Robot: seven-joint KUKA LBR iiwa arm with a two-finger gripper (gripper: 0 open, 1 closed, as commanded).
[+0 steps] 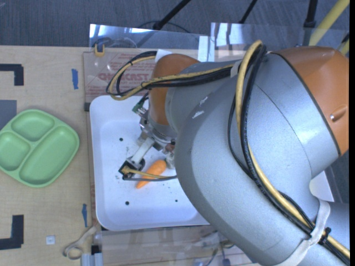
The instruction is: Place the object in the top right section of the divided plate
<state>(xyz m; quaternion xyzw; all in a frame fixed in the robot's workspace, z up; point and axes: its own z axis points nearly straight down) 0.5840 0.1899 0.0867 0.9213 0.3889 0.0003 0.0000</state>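
An orange carrot-shaped object (157, 168) lies on the floor of the white bin (111, 132), near its middle. My gripper (164, 153) hangs just above and to the right of it, close over the object's upper end. The big grey arm hides most of the wrist. I cannot tell whether the object is between the fingers. The green divided plate (61, 143) rests on the wooden bench to the left of the bin, well apart from the gripper. It has two small sections at its upper left and one large section along its lower right.
The grey arm with its orange band (327, 93) covers the bin's right half and everything to the right. A few small dark specks (127, 203) dot the bin floor. Blue tape marks (74, 78) and black corner marks (16, 73) sit on the bench.
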